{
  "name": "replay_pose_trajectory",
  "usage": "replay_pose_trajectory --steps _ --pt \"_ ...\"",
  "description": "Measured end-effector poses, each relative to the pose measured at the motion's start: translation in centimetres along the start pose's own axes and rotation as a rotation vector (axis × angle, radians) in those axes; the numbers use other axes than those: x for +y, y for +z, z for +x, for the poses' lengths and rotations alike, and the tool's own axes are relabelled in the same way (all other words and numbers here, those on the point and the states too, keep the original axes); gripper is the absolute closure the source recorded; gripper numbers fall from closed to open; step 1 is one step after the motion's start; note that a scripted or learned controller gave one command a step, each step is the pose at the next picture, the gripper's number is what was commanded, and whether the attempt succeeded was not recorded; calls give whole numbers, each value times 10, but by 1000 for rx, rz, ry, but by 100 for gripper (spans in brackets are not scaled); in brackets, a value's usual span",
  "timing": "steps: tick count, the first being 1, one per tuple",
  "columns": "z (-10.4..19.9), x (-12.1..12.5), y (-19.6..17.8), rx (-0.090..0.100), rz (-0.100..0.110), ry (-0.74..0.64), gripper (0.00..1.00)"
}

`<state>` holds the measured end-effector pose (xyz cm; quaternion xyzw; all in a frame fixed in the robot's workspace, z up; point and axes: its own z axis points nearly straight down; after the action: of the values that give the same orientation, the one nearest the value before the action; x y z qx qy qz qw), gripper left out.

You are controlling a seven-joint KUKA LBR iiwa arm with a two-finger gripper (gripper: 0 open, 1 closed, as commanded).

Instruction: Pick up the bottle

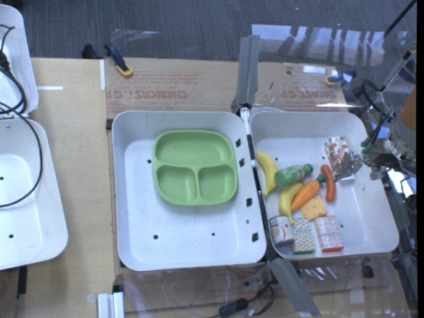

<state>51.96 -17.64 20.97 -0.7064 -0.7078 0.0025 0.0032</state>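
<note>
Arm low over right bin's right edge, gripper (354,166) by a white carton (336,152)
Cannot tell finger spread or grasp. Green bottle (292,175) lies on its side mid-bin, between 2 bananas (267,172), touching carrot (305,194). Mirrored red cardboard print (154,89), unreadable

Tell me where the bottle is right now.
The green bottle lies on its side in the right bin, between the bananas and the carrot.

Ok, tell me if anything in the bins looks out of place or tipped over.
The green bottle lies on its side in the right bin, wedged among toy food, touching the banana. Nothing looks spilled or damaged. The green tray sits flat in the left bin.
</note>
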Motion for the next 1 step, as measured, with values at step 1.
replay_pose_trajectory --steps 1 --pt "68 -4 65 -1 -2 -3 0"
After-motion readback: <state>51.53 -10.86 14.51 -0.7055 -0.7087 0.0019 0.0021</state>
